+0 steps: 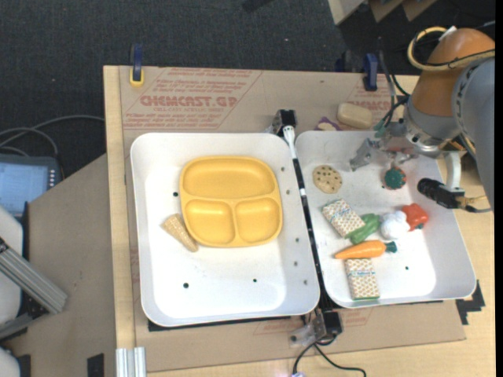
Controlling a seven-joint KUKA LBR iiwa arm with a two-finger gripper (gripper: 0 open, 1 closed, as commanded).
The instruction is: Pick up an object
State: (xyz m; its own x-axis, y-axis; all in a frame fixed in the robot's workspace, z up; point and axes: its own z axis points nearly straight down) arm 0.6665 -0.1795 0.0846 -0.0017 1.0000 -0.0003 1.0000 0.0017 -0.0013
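The gripper (pixel 383 149) hangs over the right bin (pixel 456 277), near its far edge. Whether anything is held cannot be determined. A green ball (pixel 394 179) lies just beside it, possibly touching.

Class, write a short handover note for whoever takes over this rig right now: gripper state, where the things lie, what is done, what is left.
Gripper: over the right bin's far end, holding nothing visible; finger state unclear.
Right bin: cookie, green ball, carrot, two packets, red and white toy.
Left bin: yellow tray, cone.
Done: nothing picked.
Left: grasp and lift one object.
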